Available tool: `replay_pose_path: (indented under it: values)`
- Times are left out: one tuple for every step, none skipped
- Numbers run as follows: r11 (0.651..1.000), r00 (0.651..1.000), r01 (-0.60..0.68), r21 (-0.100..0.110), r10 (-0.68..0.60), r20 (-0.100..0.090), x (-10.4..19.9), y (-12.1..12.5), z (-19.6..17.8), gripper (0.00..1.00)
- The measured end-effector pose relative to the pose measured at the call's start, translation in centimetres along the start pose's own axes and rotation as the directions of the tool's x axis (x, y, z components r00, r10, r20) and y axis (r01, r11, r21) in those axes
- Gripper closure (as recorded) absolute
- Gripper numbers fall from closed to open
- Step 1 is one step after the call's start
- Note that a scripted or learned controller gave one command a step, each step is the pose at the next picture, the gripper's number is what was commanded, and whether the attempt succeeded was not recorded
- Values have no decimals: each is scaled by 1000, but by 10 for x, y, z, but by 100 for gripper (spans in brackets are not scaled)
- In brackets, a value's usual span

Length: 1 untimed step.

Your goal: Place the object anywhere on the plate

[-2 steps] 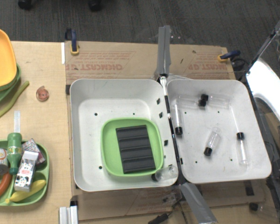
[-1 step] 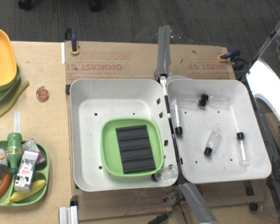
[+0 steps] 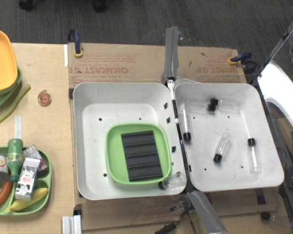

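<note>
**Clerk:** Largest first?

**Keeper:** Cardboard sheet (image 3: pixel 117 65) under everything, clamped at both far corners. On it, left bin (image 3: pixel 87 145) and right bin (image 3: pixel 263 126), walls touching along the middle seam.

**Clerk:** Contents, left bin?

**Keeper:** One green plate (image 3: pixel 114 155), square with rounded corners, set toward the near right corner. Wide bare floor along the bin's far wall and left wall; only a narrow strip at the near wall. On the plate, one black ridged block (image 3: pixel 142 155), lying flat within the raised rim, with green showing on all four sides.

**Clerk:** Smaller items?

**Keeper:** One clear vial (image 3: pixel 171 181), black-capped, in the left bin's near right corner, just beside the plate's rim and off the plate. In the right bin, four capped vials: long one (image 3: pixel 184 123) along the left wall, short one (image 3: pixel 212 104) near the far wall, one tilted (image 3: pixel 222 147) mid-floor, one (image 3: pixel 252 155) toward the right wall. All are apart from each other, with open floor between them.

**Clerk:** Gripper jaws?

**Keeper:** Cannot tell.

**Clerk:** Off the cardboard?

**Keeper:** Yellow dishes (image 3: pixel 0 62) and a green tray of toy food (image 3: pixel 36 199), well left of the bins.
</note>
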<state>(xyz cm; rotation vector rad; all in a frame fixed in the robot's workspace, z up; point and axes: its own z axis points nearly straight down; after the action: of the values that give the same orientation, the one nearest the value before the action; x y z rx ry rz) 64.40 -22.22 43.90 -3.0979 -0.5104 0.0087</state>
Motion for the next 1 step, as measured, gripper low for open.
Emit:
replay_pose_path:
  values:
    - [997,997,-78,-1,78,-2,7,3,-1,0]
